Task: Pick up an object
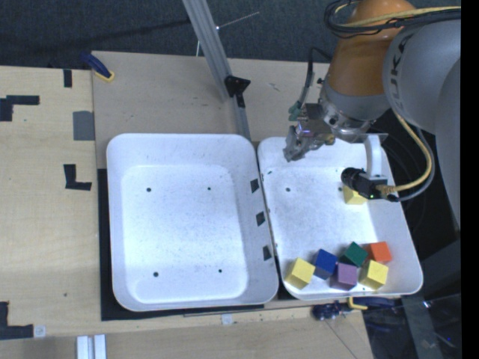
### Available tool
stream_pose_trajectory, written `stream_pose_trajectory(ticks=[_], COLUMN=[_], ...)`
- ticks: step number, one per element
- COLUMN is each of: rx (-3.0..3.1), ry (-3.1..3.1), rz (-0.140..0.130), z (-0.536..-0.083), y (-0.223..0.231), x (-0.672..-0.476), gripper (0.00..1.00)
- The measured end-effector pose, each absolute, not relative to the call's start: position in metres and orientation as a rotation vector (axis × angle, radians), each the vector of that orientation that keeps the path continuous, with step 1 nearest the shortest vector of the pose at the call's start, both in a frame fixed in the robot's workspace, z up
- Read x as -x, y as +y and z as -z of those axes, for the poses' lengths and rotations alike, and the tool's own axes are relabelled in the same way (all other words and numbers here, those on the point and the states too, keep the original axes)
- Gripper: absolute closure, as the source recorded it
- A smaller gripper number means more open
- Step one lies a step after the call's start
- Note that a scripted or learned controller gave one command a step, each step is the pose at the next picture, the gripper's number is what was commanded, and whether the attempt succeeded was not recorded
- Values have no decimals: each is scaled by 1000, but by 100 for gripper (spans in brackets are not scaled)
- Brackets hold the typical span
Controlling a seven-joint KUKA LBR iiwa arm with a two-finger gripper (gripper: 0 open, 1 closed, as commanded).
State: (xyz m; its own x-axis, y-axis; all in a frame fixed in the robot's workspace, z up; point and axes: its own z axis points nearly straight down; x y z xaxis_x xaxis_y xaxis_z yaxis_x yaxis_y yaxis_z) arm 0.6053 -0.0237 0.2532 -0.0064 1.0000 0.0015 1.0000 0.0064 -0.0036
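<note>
Several small blocks lie along the near edge of the right bin point(314, 215): a yellow block point(301, 273), a blue block point(325, 262), a purple block point(346, 275), a green block point(355, 253), an orange block point(380, 252) and another yellow block point(375, 274). One more yellow block point(353, 194) sits at the bin's right side, partly behind a black fitting. My gripper point(294, 150) hangs over the far left corner of the right bin, well away from the blocks. Nothing shows between its fingers.
The left bin point(179, 215) stands beside the right one, the two rims meeting in the middle. A slanted metal bar point(213, 43) runs down to the bins' far edge. The grey and orange arm point(374, 51) covers the upper right.
</note>
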Motion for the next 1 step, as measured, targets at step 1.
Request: stream_pose_trajectory(ticks=[1], rx=[2211], ry=[-2227], rz=[0], z=[-257], y=[31], x=[-591], gripper=[100])
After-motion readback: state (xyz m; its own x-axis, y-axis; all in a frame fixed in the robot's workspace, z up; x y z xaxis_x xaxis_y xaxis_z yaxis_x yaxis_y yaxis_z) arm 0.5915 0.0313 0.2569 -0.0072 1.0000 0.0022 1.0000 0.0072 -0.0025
